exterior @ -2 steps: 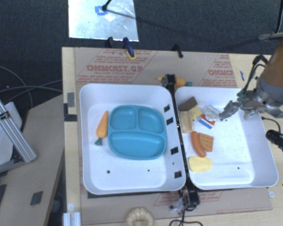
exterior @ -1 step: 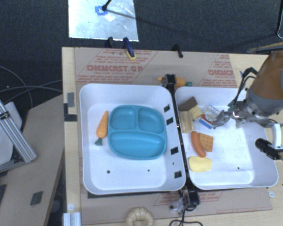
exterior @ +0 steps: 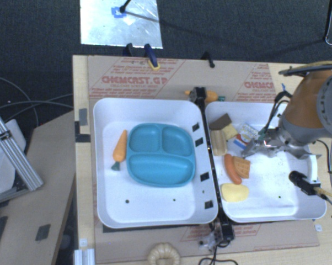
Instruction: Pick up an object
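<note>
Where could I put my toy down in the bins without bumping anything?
Bare floor lies in the left bin in front of the blue plate, and in the right bin right of the yellow piece. It's crowded near the sausage and gripper.

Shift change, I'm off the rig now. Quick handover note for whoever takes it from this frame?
Gripper: low in the right bin, at the pile of play food by its left wall; too blurred to tell whether anything is held.
Right bin: brown block, pale yellow block, clear wrapper, waffle-like cracker, orange sausage, yellow piece nearer the front.
Left bin: blue divided plate, carrot left of it.
Done: arm has reached the pile. No lift seen.
Left: confirm a grasp, raise one item clear of the bin.
</note>
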